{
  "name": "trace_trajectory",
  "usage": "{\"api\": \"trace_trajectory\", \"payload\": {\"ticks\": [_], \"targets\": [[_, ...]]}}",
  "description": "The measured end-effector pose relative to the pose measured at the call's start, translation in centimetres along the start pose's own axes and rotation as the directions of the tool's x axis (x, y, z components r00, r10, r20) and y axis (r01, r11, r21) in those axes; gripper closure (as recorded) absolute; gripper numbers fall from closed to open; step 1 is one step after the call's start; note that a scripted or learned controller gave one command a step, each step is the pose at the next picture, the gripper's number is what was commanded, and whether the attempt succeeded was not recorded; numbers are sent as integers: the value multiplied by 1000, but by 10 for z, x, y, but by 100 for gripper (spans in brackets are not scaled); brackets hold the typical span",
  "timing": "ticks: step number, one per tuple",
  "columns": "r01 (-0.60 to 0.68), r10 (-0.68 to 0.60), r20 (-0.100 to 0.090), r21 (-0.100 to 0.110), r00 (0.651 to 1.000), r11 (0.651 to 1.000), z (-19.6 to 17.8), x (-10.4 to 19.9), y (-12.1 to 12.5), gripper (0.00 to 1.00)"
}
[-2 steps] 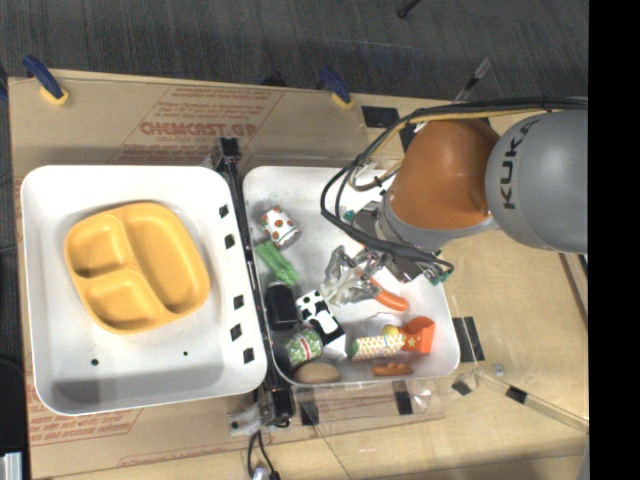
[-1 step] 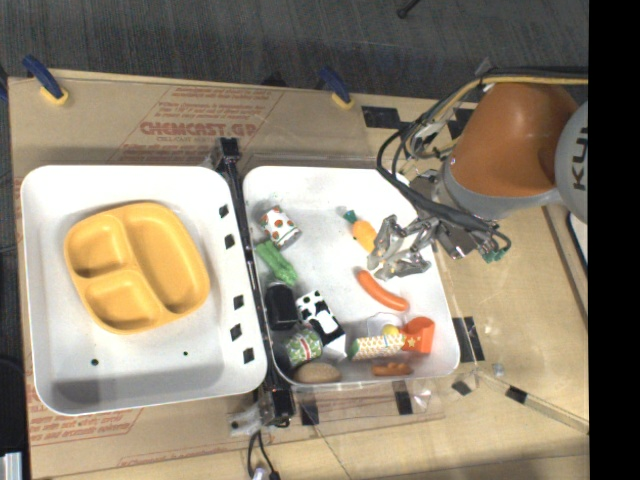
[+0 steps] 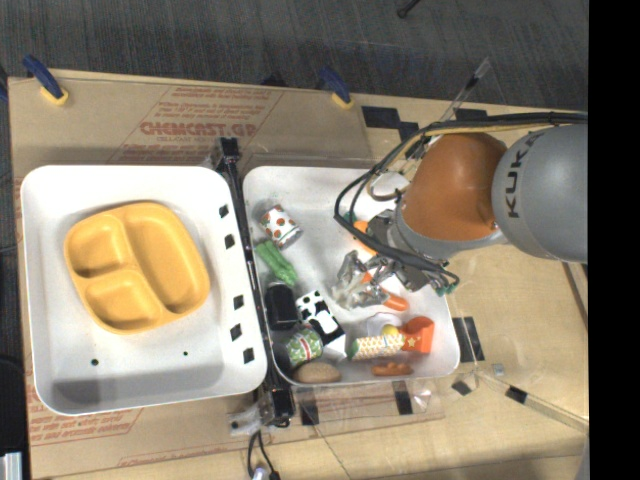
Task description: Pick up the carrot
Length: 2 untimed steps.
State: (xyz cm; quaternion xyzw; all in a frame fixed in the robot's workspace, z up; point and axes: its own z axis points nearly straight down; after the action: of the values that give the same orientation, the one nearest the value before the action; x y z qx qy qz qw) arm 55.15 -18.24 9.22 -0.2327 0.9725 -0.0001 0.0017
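The carrot (image 3: 393,302) is a small orange piece lying in the right bin (image 3: 300,183), towards its right side. Part of it is hidden under the gripper (image 3: 358,280). The metallic gripper hangs low in the bin, directly over the carrot's left end and touching or nearly touching it. The grey arm with its orange band (image 3: 455,188) reaches in from the right and covers the bin's far right corner. Whether the carrot is lifted off the floor of the bin is not visible.
The right bin also holds a red-and-white can (image 3: 280,226), a green vegetable (image 3: 275,264), a black item (image 3: 281,306), a black-and-white toy (image 3: 322,314), a green can (image 3: 305,348), a brown potato (image 3: 318,372), a yellow-red packet (image 3: 378,345) and a red box (image 3: 420,334). A yellow divided plate (image 3: 135,263) lies in the left bin (image 3: 60,368).
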Motion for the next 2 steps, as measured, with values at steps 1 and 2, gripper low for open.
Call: {"api": "trace_trajectory", "payload": {"ticks": [1,2], "targets": [[1,-1,0,-1,1000,1000,0,0,1,0],[7,-7,0,1,1000,1000,-1,-20,-40,0]]}}
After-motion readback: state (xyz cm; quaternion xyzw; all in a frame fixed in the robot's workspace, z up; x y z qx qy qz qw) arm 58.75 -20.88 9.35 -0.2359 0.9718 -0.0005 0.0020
